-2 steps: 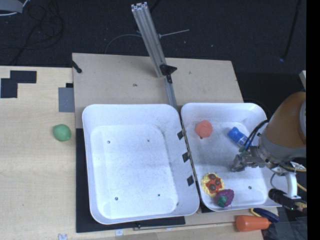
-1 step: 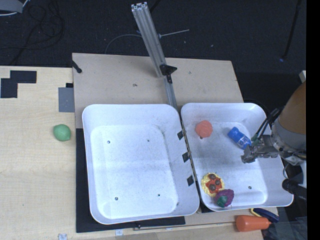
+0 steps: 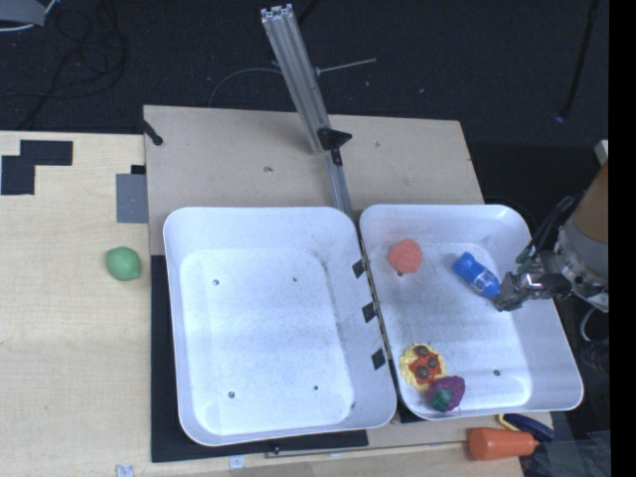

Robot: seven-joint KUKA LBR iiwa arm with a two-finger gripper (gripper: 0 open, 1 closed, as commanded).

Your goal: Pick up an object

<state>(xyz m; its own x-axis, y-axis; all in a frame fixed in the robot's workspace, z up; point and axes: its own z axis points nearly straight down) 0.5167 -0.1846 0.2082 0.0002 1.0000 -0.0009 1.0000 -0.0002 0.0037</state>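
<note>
- the pincer (image 3: 511, 297) sits low at the right bin's (image 3: 556, 366) right side, just beside the blue bottle (image 3: 476, 274); it looks too small and dark to tell whether it is spread or pressed together.
- the blue bottle lies tilted in the right bin's upper part, perhaps touching the pincer tip.
- an orange-red ball (image 3: 404, 256) rests near the bin's upper left.
- a yellow toy (image 3: 422, 364) and a purple toy (image 3: 446, 394) lie together at the front edge.
- a green ball (image 3: 123, 263) sits on the counter (image 3: 60, 346), well left of the left bin (image 3: 189, 229).
</note>
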